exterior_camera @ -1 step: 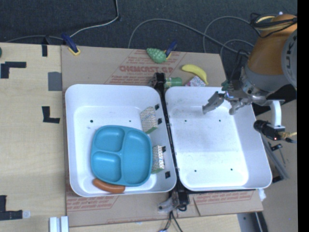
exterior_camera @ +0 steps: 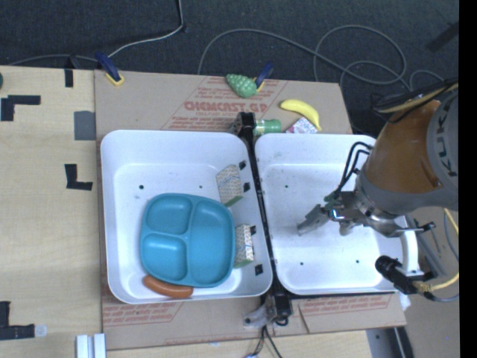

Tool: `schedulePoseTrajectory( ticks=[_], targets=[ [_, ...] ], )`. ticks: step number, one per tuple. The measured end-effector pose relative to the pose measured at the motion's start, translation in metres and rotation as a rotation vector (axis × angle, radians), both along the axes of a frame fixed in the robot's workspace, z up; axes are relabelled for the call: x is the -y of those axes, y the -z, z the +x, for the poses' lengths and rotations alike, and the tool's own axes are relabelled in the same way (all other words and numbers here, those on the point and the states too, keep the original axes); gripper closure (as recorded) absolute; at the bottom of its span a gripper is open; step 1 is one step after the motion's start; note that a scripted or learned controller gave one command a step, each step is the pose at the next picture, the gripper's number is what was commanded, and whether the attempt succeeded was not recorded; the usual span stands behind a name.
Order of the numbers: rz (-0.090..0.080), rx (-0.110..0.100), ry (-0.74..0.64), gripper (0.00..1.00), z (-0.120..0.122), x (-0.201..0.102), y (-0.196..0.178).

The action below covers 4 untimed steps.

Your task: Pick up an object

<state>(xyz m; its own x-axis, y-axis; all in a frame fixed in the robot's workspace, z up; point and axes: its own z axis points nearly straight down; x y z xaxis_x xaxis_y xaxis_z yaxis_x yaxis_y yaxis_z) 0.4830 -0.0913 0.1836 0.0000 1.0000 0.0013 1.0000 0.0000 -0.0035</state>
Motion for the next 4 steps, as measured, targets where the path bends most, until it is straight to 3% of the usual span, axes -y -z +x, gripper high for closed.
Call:
schedulePoseTrajectory(
  ticks=[1,2,3,4],
  targets=[
    [-0.002,0.002,0.0,0.0,0.073,0.046,0.005],
    [0.0,0.002,-0.002,0.0,0.111,-0.022,0.0],
    [-0.004,0.007,-0.002,0.0,0.186,0.029,0.097],
    [-0.003,0.005,-0.001,0.0,0.161,0.007,0.098]
  ],
)
